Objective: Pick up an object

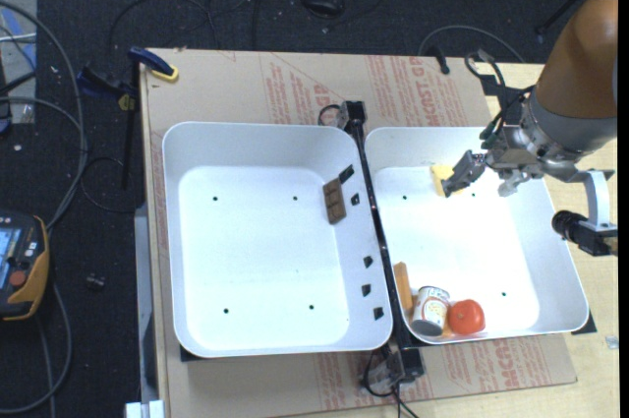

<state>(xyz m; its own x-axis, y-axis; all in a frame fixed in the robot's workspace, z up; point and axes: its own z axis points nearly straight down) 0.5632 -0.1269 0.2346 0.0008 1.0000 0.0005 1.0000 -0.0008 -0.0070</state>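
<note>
white bins (197,150), yellow block (441,174), red ball (467,316), brown bar (335,202), orange stick (403,283)

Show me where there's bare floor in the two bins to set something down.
Left bin: nearly all bare, apart from the brown block by its right wall. Right bin: bare middle, between the yellow piece under the gripper and the crowded near-left corner holding can, red ball and orange stick.

The grey and orange robot arm (580,62) was cut off by the right edge. Its dark jaws hid part of the small yellow block (440,175), their spread unreadable. The white can's (428,308) label was too small to read.
</note>
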